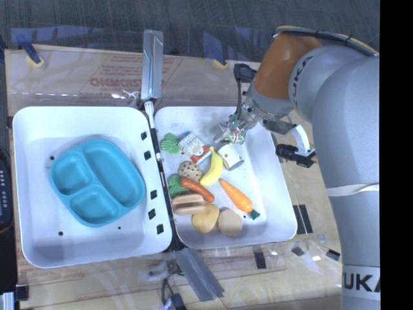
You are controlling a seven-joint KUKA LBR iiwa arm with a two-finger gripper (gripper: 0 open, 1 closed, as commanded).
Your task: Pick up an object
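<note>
Grey arm (348, 141) with orange band reaches in from right over table (310, 225). Left white bin (26, 173) holds blue divided tray (97, 181). Right white bin (274, 192) holds toy food cluster: banana (213, 166), carrot (235, 196), hot dog (188, 203), potato (206, 219), cookie (189, 169), green vegetable piece (170, 143). Hand (233, 134) sits low over bin's upper middle, just beside small carton (231, 156). Hand's opening unclear, blurred; cannot tell whether anything held.

grey arm (342, 108) — orange band (284, 66)
</note>
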